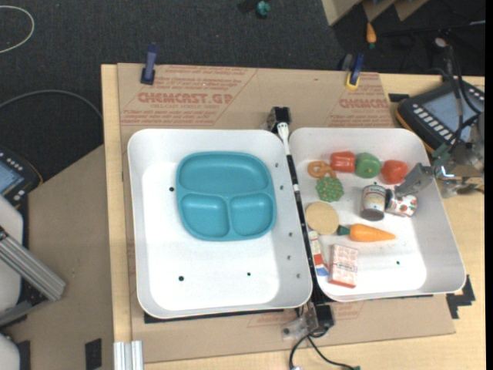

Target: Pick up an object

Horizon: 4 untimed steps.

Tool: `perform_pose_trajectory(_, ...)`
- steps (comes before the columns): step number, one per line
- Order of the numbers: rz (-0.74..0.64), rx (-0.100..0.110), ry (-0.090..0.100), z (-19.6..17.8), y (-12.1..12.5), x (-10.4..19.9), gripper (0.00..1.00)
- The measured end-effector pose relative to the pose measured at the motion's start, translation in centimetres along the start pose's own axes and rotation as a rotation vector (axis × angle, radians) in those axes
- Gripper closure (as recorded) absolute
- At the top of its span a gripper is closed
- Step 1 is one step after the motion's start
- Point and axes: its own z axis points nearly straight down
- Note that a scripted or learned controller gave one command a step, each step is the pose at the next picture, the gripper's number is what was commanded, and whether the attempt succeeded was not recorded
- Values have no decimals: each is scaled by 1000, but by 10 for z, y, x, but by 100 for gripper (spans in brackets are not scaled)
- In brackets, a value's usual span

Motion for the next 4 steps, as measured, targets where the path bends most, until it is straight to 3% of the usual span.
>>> perform_pose_trajectory(1, -5, 15, 8, 155, -35, 84, 0)
perform_pose_trajectory(2, 4, 5, 1, 104, -33, 172, 0)
perform_pose_trajectory(3, -10, -17, 6, -99, -31, 259, 0)
perform_pose_trajectory(4, -1, -3, -1, -101, -32, 255, 100)
